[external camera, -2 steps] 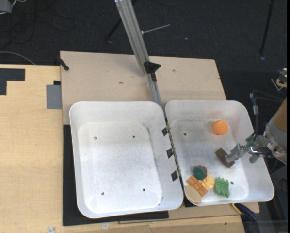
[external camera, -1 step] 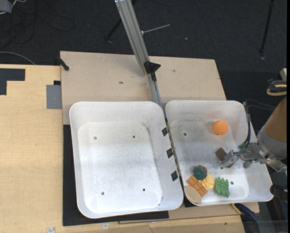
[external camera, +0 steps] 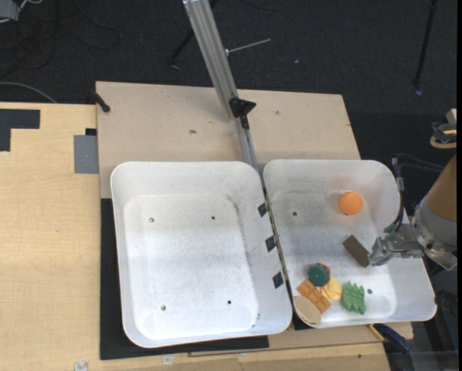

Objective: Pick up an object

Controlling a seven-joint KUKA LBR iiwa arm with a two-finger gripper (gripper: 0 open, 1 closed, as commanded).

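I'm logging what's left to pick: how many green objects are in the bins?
2, both in the right bin near its front edge: a dark green round piece and, to its right, a bright green ridged piece. Others could be hidden under the cluster.

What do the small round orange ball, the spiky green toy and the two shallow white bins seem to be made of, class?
Small round orange ball: probably plastic or foam; even matte colour, no glint. Spiky green toy: likely moulded plastic or rubber; bright uniform colour, knobbly outline. Two shallow white bins: seemingly formed plastic; rounded corners, smooth rims, scuffed grey floors.
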